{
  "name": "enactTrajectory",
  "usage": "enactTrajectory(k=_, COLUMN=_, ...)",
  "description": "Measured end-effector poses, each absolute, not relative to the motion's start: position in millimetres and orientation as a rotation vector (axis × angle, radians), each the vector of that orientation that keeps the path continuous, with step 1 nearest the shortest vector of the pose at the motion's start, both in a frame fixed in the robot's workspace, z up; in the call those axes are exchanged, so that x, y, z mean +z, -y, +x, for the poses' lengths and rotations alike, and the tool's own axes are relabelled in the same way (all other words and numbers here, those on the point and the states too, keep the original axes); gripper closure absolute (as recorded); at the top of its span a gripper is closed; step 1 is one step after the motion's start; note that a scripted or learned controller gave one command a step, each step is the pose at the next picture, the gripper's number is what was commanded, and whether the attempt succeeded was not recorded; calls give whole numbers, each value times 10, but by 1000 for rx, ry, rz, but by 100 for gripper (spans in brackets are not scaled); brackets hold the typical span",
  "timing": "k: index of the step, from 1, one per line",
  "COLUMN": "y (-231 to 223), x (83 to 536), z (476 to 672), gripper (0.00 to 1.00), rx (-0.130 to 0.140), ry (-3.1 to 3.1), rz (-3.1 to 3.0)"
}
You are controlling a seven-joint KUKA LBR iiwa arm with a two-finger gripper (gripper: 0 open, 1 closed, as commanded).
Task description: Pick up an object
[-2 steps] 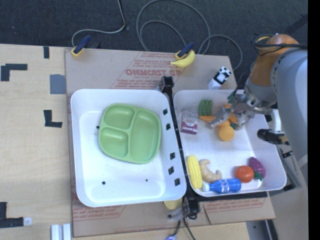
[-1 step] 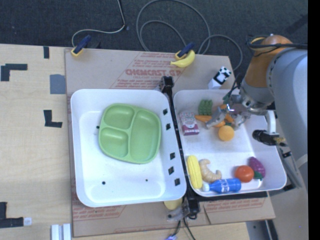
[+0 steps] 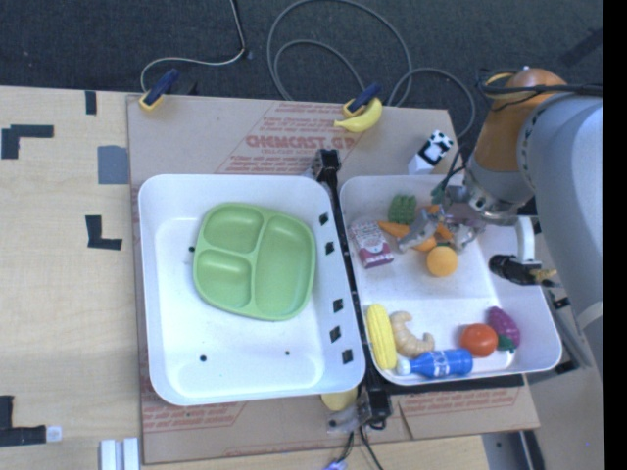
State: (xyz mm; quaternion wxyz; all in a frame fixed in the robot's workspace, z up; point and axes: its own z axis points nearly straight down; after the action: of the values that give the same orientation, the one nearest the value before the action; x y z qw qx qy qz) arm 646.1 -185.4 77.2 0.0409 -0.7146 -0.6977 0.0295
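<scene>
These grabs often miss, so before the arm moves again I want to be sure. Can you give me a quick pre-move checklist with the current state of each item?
1. Gripper is over the right bin, low among the toys: ok.
2. A target lies close: the orange ball sits just below the gripper: ok.
3. Something already between the fingers: cannot tell.
4. Room around the target: the carrot, green block and pink packet crowd the gripper's left: not ok.
5. Other toys away from the arm: corn, blue bottle and tomato lie along the near wall: ok.
</scene>
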Motion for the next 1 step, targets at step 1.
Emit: enactTrajectory(k=1, y=1880, x=859, z=6424, gripper=100, rx=114, ry=2131, rz=-2184)
